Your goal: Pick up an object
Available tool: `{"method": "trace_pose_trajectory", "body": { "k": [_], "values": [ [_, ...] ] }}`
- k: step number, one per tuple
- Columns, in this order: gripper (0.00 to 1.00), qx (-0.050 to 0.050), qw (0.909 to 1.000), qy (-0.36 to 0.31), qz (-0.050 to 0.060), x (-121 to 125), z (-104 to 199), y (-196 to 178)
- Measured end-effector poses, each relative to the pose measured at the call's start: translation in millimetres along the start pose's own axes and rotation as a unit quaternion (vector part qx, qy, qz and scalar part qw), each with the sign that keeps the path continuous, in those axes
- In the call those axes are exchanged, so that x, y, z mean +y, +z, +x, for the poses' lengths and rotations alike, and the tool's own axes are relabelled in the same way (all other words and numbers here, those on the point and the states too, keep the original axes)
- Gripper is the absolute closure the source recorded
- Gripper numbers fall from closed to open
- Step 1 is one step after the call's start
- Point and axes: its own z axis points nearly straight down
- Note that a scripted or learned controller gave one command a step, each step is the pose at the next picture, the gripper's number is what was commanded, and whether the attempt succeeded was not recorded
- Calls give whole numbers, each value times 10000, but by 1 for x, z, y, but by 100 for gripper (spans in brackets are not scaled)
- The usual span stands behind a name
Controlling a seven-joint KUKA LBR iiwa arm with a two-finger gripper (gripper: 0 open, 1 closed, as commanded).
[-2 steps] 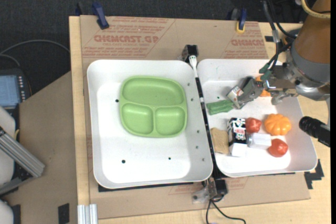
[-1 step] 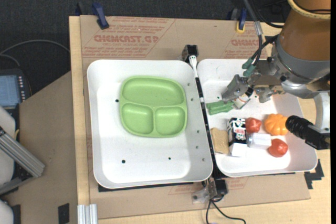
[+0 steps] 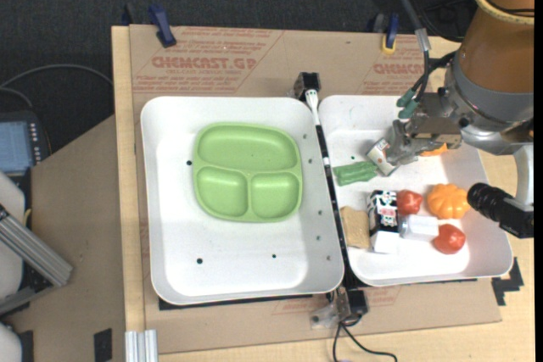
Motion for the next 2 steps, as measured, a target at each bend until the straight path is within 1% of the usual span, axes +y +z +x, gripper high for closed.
{"method": "trace_pose_trajectory", "body": {
  "k": [1,2],
  "values": [
    [100,7,10000,-9,91,-4,51,158],
    [100,21,10000,-24,-51,2,84,30]
  ]
}}
